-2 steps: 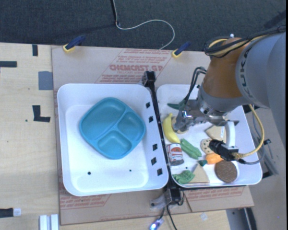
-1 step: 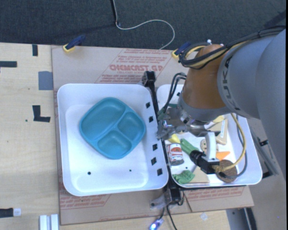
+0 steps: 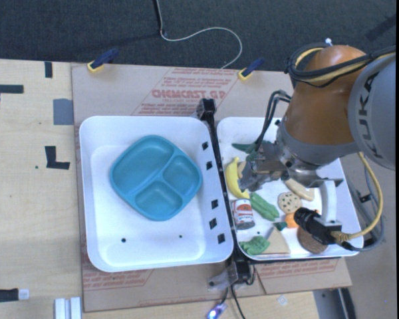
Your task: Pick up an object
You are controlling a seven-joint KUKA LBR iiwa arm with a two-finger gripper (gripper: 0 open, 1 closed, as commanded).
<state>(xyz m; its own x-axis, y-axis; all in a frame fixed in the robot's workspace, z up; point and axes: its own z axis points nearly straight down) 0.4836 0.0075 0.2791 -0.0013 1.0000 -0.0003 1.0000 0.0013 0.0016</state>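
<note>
On brown cardboard (image 3: 179, 95), two white bins (image 3: 93, 178).

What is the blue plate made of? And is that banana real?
The blue plate looks like plastic: one even colour, smooth, softly shiny, with three moulded compartments. The banana is probably a plastic toy too, since it looks evenly bright yellow and lies among other small toy-like foods, but from this far I can't be sure.

Even, bright overhead light falls across the scene. The white bins (image 3: 93, 178) look slightly washed out, shadows are soft and short, and fine detail is mildly blurred throughout.
</note>
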